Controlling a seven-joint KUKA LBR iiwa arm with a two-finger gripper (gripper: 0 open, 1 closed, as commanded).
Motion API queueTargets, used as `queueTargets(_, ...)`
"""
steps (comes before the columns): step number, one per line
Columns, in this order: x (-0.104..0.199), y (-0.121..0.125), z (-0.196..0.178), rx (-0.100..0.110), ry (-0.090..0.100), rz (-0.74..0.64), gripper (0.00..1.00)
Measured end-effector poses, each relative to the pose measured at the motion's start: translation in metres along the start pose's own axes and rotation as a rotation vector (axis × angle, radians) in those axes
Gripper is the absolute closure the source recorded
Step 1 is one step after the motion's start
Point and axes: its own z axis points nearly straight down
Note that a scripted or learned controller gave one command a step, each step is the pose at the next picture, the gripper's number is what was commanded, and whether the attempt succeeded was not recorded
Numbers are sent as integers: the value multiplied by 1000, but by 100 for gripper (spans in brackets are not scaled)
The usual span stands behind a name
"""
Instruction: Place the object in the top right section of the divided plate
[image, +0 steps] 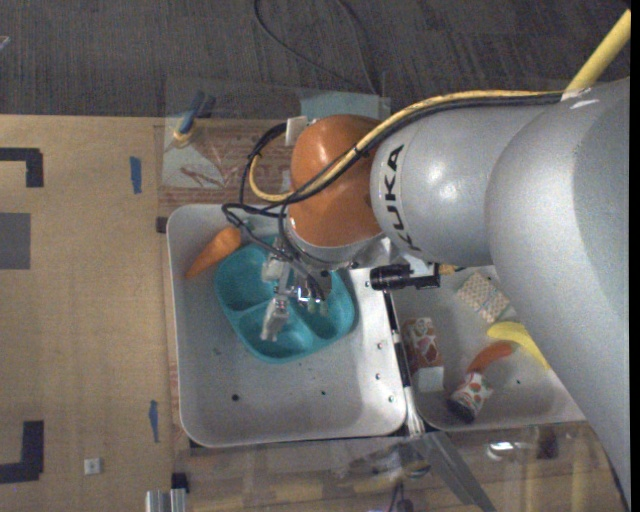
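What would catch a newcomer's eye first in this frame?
The big grey arm with its orange band sweeps in from the right, covering much of the right bin. Under it, in the left bin, sits a teal divided plate, with the gripper over its middle. An orange carrot lies against the plate's upper left edge.
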Motion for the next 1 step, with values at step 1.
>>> queueTargets(1, -57, 19, 16, 9, 22, -180, 0)
